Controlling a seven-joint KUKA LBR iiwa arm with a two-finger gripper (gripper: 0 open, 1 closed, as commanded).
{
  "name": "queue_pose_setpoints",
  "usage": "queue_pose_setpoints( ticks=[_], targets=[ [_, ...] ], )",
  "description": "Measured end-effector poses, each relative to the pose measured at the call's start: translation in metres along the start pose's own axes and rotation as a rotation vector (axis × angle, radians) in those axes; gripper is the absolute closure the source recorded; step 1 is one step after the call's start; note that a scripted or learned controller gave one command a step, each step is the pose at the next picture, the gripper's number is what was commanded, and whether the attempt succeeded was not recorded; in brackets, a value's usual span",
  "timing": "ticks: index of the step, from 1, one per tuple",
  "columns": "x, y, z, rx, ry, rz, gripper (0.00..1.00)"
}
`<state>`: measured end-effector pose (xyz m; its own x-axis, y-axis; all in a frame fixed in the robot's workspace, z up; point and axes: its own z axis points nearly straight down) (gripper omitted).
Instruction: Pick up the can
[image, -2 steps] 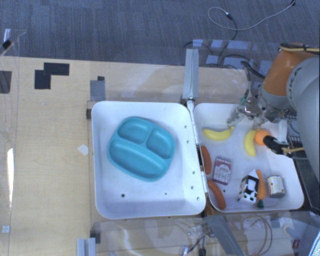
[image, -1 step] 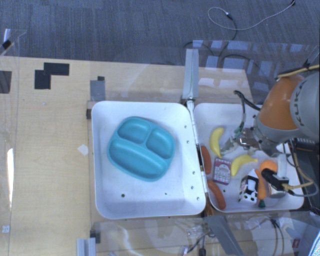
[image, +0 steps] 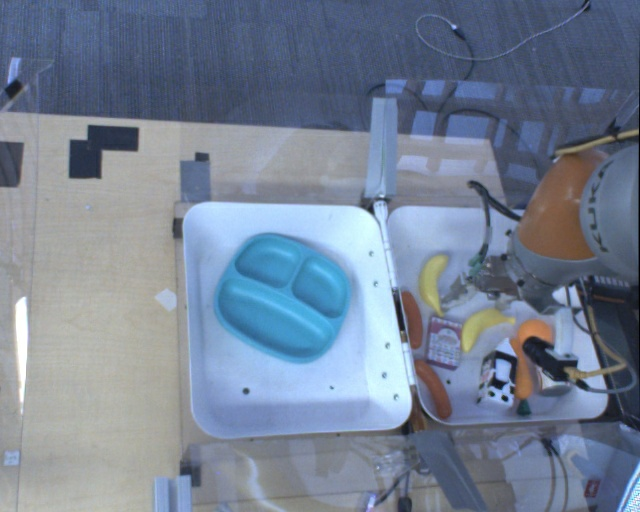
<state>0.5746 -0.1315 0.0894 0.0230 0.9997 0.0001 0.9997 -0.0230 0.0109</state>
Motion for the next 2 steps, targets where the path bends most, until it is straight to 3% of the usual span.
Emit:
queue_pose_setpoints(
  ticks=[1, 2],
  targets=[
    [-0.060, 0.068, -0.002, 0.005, -0.002, 0.103, 0.00],
    [-0.018, 0.076, 0.003, 0.004, -0.001, 0.256, 0.00]
  ],
)
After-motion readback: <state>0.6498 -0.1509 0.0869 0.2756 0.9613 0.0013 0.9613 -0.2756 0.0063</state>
